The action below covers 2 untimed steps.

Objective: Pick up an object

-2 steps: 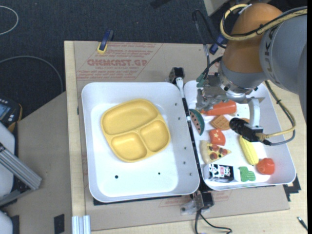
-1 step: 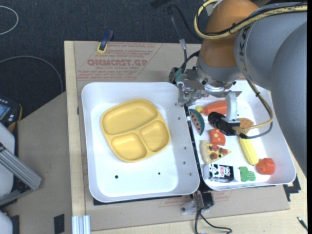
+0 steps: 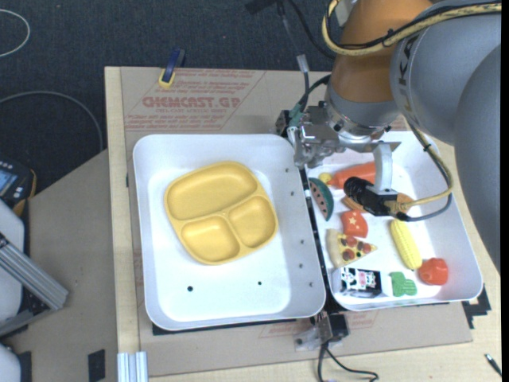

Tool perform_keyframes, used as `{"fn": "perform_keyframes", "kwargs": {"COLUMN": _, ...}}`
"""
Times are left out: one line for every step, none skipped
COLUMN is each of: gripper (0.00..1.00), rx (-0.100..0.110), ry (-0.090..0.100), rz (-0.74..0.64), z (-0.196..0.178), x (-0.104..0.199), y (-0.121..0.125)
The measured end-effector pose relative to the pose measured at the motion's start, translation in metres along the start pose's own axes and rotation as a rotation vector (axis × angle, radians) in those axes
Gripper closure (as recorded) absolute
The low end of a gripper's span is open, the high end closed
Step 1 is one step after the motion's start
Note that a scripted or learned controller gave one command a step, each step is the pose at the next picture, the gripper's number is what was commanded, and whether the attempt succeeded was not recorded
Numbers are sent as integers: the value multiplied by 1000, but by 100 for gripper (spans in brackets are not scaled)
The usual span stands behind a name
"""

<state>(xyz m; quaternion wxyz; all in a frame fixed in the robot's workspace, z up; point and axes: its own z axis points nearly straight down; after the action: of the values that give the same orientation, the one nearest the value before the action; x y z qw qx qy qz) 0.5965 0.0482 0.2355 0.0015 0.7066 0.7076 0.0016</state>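
Note:
Several toy foods lie in the right bin [image 3: 469, 281]: a watermelon slice [image 3: 321, 196], an orange carrot [image 3: 355, 172], a red piece with a star [image 3: 355, 223], a pizza slice [image 3: 352, 250], a yellow corn cob [image 3: 406, 243], a red pepper [image 3: 433, 270], a green piece [image 3: 402, 283] and a black-and-white box [image 3: 360, 280]. My gripper [image 3: 305, 148] hangs at the far left corner of the right bin, just above and behind the watermelon slice. The wrist hides what lies directly under it. I see nothing held.
The left bin [image 3: 151, 213] holds a yellow divided plate [image 3: 219, 210]. A black cable part [image 3: 367, 196] from the arm drapes over the right bin's middle. A blue-and-yellow clip [image 3: 169, 68] lies on the cardboard behind the bins.

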Motion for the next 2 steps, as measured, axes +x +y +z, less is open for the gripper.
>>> {"fn": "perform_keyframes", "kwargs": {"gripper": 100, "rx": 6, "ry": -1, "rz": 2, "z": 1, "x": -4, "y": -6}}
{"fn": "perform_keyframes", "kwargs": {"gripper": 100, "rx": 9, "ry": 0, "rz": 1, "z": 17, "x": 4, "y": -8}}
